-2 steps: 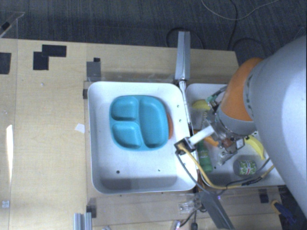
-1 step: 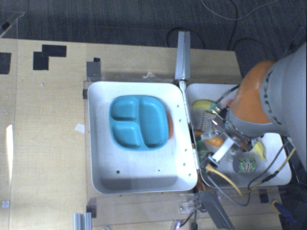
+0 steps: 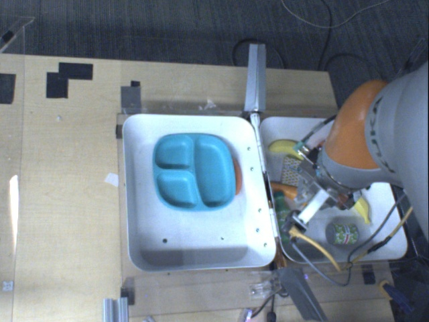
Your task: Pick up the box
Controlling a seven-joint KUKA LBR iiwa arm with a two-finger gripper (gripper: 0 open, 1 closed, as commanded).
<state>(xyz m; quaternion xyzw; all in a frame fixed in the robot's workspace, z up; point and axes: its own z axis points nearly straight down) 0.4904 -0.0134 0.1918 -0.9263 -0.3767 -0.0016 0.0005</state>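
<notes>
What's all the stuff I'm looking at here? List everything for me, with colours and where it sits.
Bins: two, white, side by side on the bench; left bin, right bin.
Divided tray: one, blue, three compartments, lying in the left bin.
Orange thing: one, peeking out from under the tray's right edge; too hidden to name.
Yellow items: two, in the right bin, one near its top left, one at the right beside the arm.
Round item: one, greenish patterned, low in the right bin.
Cable: one, dark, looped on the floor above the bench.
Bench: one, pale wood.
Robot arm: one, grey with an orange band, reaching down into the right bin.
</notes>
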